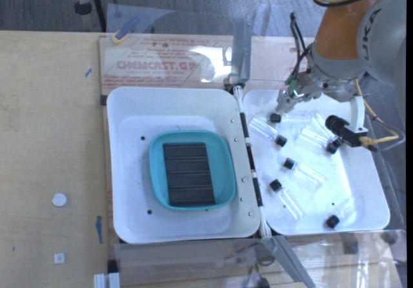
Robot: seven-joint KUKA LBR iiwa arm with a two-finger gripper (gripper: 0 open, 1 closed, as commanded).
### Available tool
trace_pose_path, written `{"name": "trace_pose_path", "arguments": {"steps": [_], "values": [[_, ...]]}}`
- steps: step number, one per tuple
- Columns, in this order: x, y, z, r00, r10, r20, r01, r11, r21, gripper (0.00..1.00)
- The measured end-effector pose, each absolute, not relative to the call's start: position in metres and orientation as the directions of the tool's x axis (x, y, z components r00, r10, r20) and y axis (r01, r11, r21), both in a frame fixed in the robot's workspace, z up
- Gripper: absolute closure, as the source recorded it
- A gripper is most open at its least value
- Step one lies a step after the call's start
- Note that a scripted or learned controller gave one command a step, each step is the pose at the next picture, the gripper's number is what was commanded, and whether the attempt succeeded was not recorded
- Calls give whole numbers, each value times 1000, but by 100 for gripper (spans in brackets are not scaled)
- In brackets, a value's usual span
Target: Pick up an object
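Over the right bin (381, 212), jaws (282, 104) low among clear black-capped vials (269, 132), opening unclear

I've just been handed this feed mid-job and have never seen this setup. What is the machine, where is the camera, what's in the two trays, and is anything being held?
A single camera looks down at a slant on a wooden bench. The grey robot arm with the orange band reaches in from the picture's right; its tool hangs over the far part of the right shallow white bin. That bin holds several small clear plastic vials with black caps, scattered and lying down. The left white bin holds a teal plastic tray with a dark ribbed block in it. I cannot see anything held in the tool; its tip is too small to judge.
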State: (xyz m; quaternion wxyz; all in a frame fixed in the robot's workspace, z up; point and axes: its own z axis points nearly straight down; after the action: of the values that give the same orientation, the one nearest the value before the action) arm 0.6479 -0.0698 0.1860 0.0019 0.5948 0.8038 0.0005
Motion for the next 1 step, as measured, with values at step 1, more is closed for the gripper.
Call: {"name": "trace_pose_path", "arguments": {"steps": [1], "values": [[642, -109, 130, -304, 953, -1, 953, 304, 0, 100]]}}
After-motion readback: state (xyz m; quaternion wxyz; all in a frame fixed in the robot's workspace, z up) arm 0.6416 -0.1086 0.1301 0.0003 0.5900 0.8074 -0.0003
